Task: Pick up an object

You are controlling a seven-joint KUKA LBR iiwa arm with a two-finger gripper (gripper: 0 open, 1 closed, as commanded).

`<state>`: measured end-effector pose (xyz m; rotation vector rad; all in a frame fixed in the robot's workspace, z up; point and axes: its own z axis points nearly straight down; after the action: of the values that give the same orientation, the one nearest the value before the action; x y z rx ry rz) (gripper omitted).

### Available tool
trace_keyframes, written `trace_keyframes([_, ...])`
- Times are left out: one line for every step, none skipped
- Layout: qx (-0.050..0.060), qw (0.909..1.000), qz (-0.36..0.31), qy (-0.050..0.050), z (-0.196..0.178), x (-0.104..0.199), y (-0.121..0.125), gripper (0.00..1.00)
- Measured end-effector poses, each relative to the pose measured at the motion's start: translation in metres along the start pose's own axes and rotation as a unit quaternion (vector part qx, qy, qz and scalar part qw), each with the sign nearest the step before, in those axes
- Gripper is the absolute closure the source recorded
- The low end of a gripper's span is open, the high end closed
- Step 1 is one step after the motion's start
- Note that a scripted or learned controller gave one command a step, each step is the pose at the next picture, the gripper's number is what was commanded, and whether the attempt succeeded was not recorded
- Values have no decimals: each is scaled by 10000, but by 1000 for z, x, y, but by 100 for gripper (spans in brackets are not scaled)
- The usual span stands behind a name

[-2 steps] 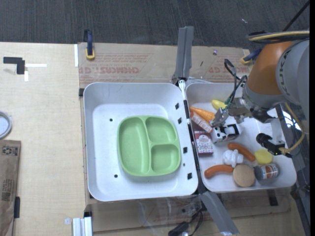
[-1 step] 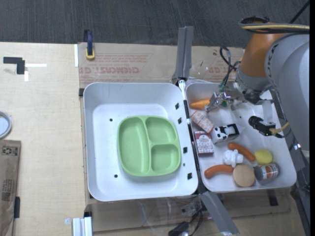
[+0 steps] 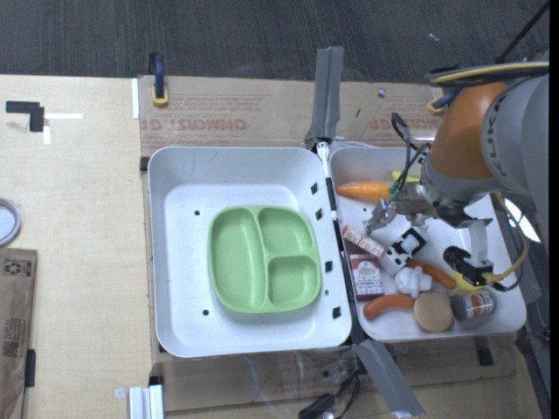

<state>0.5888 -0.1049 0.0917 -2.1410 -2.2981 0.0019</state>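
The surface (image 3: 70,190) is carrying two white bins side by side, with a strip of brown cardboard (image 3: 227,112) lying behind them toward 12 o'clock. The left bin (image 3: 175,234) is holding a green divided tray (image 3: 265,258) lying flat near its middle. The arm (image 3: 489,133), grey with an orange band, is reaching in from 3 o'clock and hanging over the right bin (image 3: 515,308). The tool (image 3: 391,209) is pointing toward 9 o'clock above that bin's back half, just at the 5 o'clock side of a carrot (image 3: 362,190) lying along the back wall; whether the tool is open, closed or gripping something cannot be told here.

The things to pick are lying crowded in the right bin. A small red and white box (image 3: 366,278) is sitting by the left wall, with a striped wrapper (image 3: 362,241) just at its 12 o'clock. A black and white piece (image 3: 403,246) is lying at the bin's centre, and a white figure (image 3: 409,279) is just at its 6 o'clock. A sausage (image 3: 389,305) is lying near the front wall, with a round tan disc (image 3: 433,312) beside it at 3 o'clock and a small jar (image 3: 476,305) further toward 3 o'clock.
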Motion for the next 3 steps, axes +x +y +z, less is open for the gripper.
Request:
trace_keyframes([14,9857,1687,-1,1,-25,-56,0])
trace_keyframes([19,9855,1695,-1,-8,-26,-56,100])
trace_keyframes([3,9876,1572,-6,-94,-97,-40,100])
